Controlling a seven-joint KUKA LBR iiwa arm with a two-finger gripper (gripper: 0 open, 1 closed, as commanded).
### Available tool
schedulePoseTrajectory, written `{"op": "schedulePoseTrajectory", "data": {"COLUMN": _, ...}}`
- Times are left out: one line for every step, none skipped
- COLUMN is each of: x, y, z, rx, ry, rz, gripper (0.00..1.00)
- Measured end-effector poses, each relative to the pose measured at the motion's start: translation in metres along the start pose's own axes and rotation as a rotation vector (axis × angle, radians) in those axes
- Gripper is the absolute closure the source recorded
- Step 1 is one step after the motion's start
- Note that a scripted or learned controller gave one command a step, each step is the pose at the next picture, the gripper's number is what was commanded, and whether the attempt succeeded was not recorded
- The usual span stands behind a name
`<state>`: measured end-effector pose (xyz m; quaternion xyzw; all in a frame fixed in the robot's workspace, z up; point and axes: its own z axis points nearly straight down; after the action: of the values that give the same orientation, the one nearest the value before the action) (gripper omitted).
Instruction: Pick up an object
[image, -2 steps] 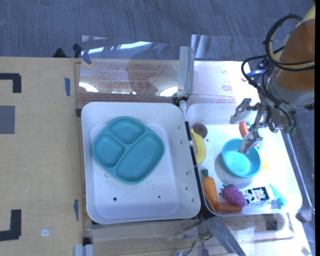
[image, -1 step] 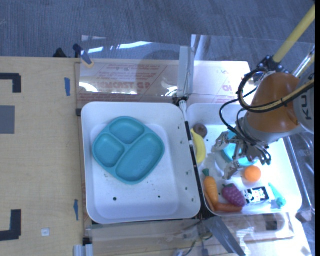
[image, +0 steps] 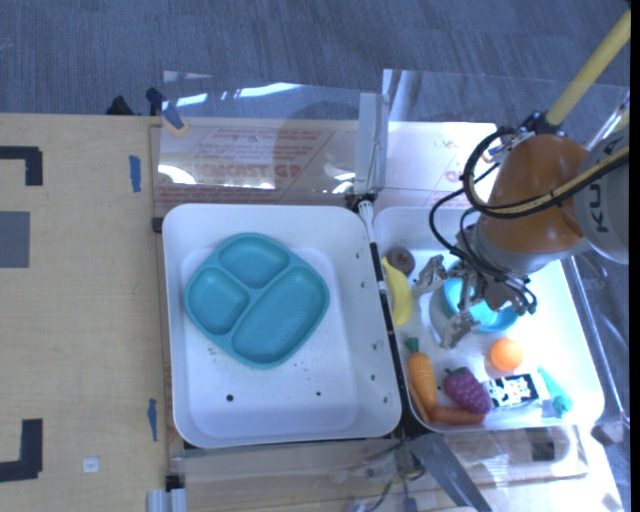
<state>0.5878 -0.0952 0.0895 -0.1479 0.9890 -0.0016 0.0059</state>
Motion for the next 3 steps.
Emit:
{"op": "schedulePoseTrajectory", "data": {"x": -0.004, "y": 0.000, "z": 0.000, "rx": -0.002, "ry": -0.001, "rz": 0.062, "gripper": 0.00}}
{"op": "schedulePoseTrajectory", "data": {"x": 0.024, "y": -0.053, "z": 0.000, "rx": 0.001, "ry": -0.001, "rz": 0.138, "gripper": 0.00}}
{"op": "schedulePoseTrajectory", "data": {"x": 0.000, "y": -0.073, "z": 0.002, "rx": -0.019, "ry": 0.000, "rz": 0.095, "gripper": 0.00}}
